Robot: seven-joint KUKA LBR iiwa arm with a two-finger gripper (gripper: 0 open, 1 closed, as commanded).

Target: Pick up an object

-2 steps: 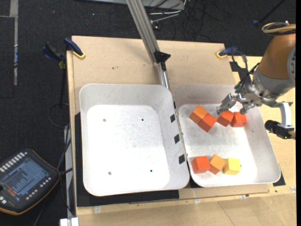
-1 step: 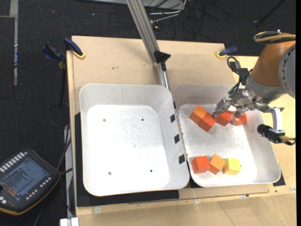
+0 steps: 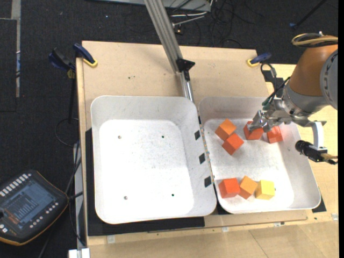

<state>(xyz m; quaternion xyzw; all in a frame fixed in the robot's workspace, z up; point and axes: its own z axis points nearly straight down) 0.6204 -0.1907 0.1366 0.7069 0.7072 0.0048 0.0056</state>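
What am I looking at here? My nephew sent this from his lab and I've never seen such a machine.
It is one camera's view from above a bench, looking down at a slant. The grey and orange robot arm reaches in from the right. Its end effector is low in the right white bin, at a red block. Whether it grips that block is unclear. Six more red, orange and yellow blocks lie there. The left white bin sits beside it.

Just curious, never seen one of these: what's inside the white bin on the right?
Seven coloured blocks lie in the right bin: orange, red and one yellow block. The gripper hangs over the far ones, partly hiding them.
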